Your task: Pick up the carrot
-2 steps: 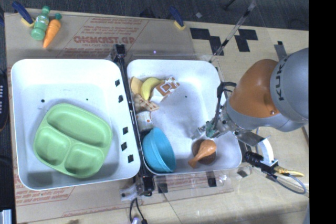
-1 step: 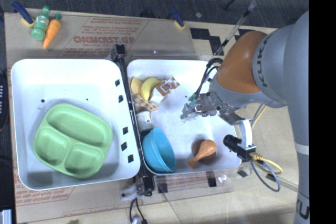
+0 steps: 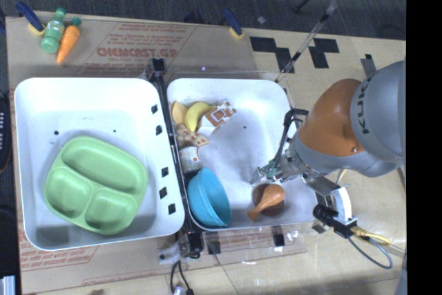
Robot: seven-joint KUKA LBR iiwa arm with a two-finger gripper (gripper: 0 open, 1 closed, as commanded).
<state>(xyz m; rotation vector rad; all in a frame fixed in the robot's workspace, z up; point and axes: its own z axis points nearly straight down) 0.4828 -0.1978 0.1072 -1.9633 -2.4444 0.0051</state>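
**Carrot lies outside the bins while the arm works low in the right one**

From the camera above the counter (image 3: 207, 45), we find the carrot (image 3: 67, 43) at the far left corner, on the brown board behind the left bin (image 3: 34, 148). It lies tilted, its green top touching a small green bottle-like toy (image 3: 52, 32), with a blue-handled clamp (image 3: 29, 16) just beside them. We judge it sits there as a stray, well apart from everything the arm is near, and outside both bins.

The left bin carries a green divided plate (image 3: 97, 183), lying flat toward its near side. The right bin (image 3: 262, 97) gathers most of the clutter: bananas (image 3: 193, 114) and a small printed packet (image 3: 221, 114) against the far-left wall, a blue bowl (image 3: 208, 198) tipped against the near-left corner, and a brown drumstick-shaped toy (image 3: 268, 197) near the near-right corner.

The arm enters from the right, its orange band (image 3: 328, 124) hanging over the bin's right wall, wrist bent down into the bin. The pincer (image 3: 276, 169) sits just above the brown toy, close to touching it. Its fingers are too small and cluttered for us to read, so we cannot tell whether it is open or closed, and we see nothing clearly held.

By our judgement the task is not yet under way: the pincer is in the wrong bin, and reaching the carrot calls for a long move across both bins to the far left.
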